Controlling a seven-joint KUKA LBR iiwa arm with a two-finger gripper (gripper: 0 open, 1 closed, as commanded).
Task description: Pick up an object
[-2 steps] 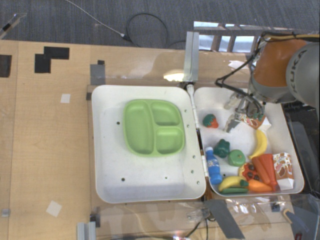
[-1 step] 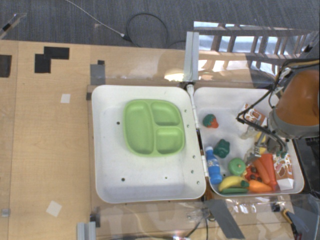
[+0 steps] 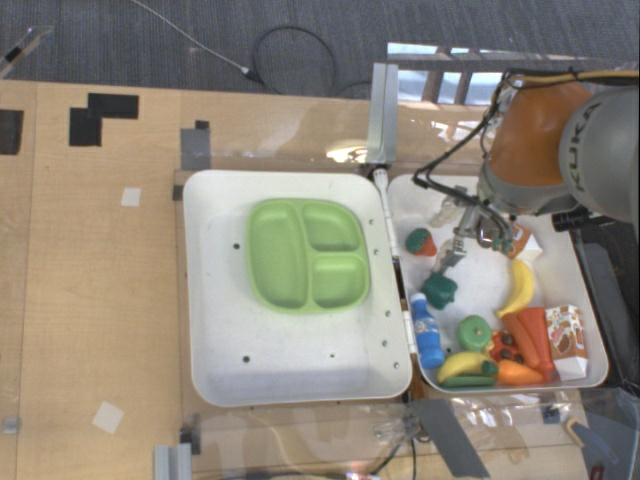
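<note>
My gripper (image 3: 458,246) hangs over the back half of the right bin (image 3: 592,360), below the orange-banded wrist (image 3: 530,133). A red strawberry (image 3: 420,240) lies just to its left. A dark green toy (image 3: 438,290) sits right below its tip, and whether they touch I cannot tell. A yellow banana (image 3: 520,286) lies to the right of the gripper. Nothing is seen held.
Toward the front, the right bin also holds a blue bottle (image 3: 427,330), a green round fruit (image 3: 474,330), a second banana (image 3: 462,365), a carrot (image 3: 515,373), an orange-red box (image 3: 530,333) and a small carton (image 3: 567,330). The left bin (image 3: 215,368) holds a green divided plate (image 3: 305,253).
</note>
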